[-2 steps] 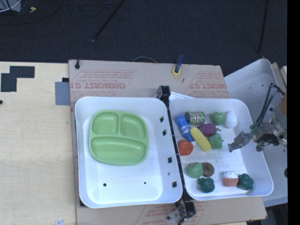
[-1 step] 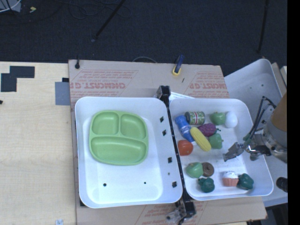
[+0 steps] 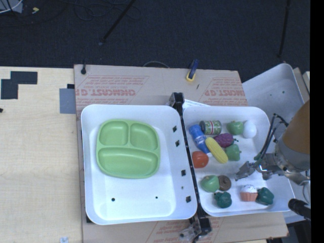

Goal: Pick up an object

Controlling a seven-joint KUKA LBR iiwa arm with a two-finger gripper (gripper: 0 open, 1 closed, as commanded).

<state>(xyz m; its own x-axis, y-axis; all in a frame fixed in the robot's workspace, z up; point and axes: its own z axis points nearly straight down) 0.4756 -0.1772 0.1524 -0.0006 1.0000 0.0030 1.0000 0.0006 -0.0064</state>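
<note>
The gripper (image 3: 249, 170) is seen low over the right bin (image 3: 263, 116), its fingers spread apart with nothing between them, tips directed toward the middle of the toy food. The arm (image 3: 299, 138) enters from the right edge, its orange band just above the wrist.

Nearest the fingertips, a brown ring-shaped doughnut (image 3: 224, 183) lies touching a green pepper-like piece (image 3: 210, 183). Just below the gripper a small cupcake (image 3: 248, 193) stands beside a dark green broccoli piece (image 3: 265, 196); another dark green piece (image 3: 222, 200) lies near the bin's lower edge. Further up, a yellow corn cob (image 3: 216, 150) lies tilted against a purple piece (image 3: 225, 139) and a blue bottle (image 3: 198, 137), with a red tomato (image 3: 200, 159) below them.

The left bin (image 3: 132, 206) holds a green divided plate (image 3: 128, 149).

No object is grasped yet. For a clean pick, a target standing apart from its neighbours would be best chosen; the cupcake or doughnut is judged closest. The fingers should be centred over it, lowered either side, then closed, so that adjoining pieces are not nudged.
</note>
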